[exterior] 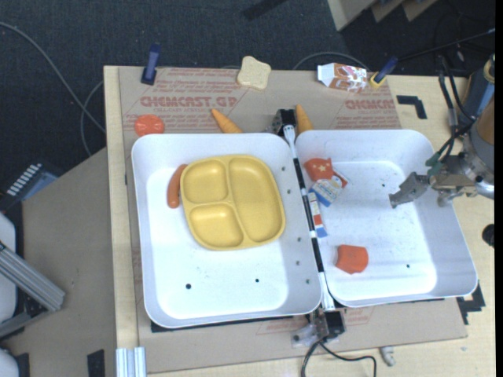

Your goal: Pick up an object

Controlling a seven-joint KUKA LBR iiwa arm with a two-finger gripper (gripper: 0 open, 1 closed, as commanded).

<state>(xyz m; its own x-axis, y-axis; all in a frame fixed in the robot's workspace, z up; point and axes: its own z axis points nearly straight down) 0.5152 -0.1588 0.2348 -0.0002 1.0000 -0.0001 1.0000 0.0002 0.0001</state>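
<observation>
Nothing is picked up yet: my tool (402, 193) hangs over the right side of the shallow white right-hand bin (440, 277) with nothing between its fingers; I cannot tell how wide they stand. The orange rounded block (352, 258) lies on the bin floor near the front rim, with bare floor all around it.

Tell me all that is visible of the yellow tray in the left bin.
The yellow tray looks like smooth plastic, a rounded square with three compartments: two smaller on its left, one long on its right. It lies flat, slightly turned, in the upper middle of the left bin. A red sausage lies against its left edge. Nothing lies in it.
</observation>
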